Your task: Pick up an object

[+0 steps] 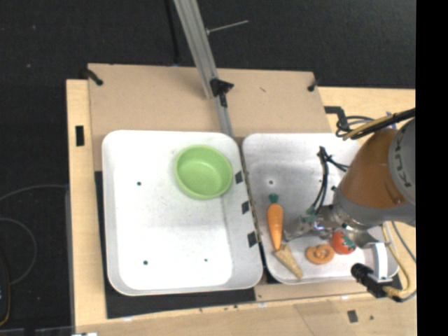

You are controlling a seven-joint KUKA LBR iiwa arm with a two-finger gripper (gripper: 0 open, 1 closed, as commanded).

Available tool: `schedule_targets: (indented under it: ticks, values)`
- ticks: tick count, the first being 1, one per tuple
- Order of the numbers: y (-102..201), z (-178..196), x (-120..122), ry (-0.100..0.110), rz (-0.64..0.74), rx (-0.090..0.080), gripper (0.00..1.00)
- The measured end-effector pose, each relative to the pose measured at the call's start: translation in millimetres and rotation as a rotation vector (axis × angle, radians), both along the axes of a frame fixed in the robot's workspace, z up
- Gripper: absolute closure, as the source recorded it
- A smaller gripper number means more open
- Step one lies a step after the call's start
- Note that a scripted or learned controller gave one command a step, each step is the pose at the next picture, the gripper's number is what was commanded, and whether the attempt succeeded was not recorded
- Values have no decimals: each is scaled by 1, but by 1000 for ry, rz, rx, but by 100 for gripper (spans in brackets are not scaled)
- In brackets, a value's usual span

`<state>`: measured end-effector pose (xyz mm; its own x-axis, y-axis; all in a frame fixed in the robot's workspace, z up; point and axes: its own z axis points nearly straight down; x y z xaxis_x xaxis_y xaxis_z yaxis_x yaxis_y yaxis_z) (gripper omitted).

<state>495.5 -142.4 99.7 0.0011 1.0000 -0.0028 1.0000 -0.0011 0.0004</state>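
Note:
In the right bin an orange carrot with a green top lies along the left wall. A tan wedge-shaped piece sits just below its tip. An orange round ring-like item rests near the front wall, and a red tomato-like item sits beside it, partly under the arm. My gripper hangs low over the bin's right part, just above the round item and to the right of the carrot. The wrist hides most of its tip. In the left bin stands a light green bowl.
The grey arm with its orange band covers the right bin's right side, with black cables looped above it. A slanted metal pole rises from between the bins at the back. Tan bench board surrounds the bins.

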Motion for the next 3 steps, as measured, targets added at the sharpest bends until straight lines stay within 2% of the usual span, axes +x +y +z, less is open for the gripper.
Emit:
schedule_targets:
  ticks: [1, 3]
  values:
    - [1, 12, 2, -6, -3, 3, 100]
    - [-8, 126, -3, -8, 5, 1, 100]
